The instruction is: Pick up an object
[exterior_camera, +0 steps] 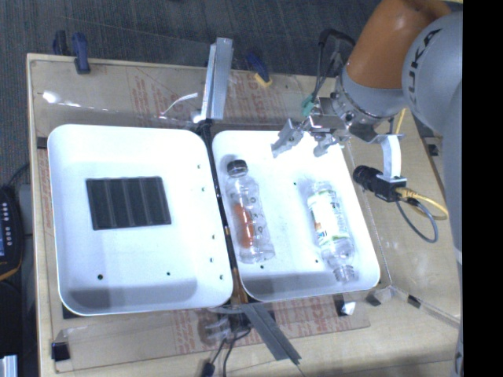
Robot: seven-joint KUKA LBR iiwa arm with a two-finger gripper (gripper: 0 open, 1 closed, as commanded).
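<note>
Plastic bottles, 2 in number, lie on their sides in the right bin [228, 210], right of centre in the frame. The bottle with the black cap [247, 210] rests along the bin's left wall, cap toward the top of the frame, showing orange-red contents or label through clear plastic. The white-labelled bottle [330, 228] lies nearer the right wall, cap toward the lower right, well apart from the first. The left bin [71, 273] holds a dark ribbed rectangular block [128, 203]. The gripper [305, 138] hangs over the upper edge of the right bin, its 2 fingers spread wide with nothing between them, above and apart from both bottles. Handling, as judged: each bottle is probably light, smooth and rounded, so it may roll or slip, and thin walls may dent under pressure. The best hold is likely across the mid-body, fingers set either side of the long axis, where the labelled section is straightest.
</note>
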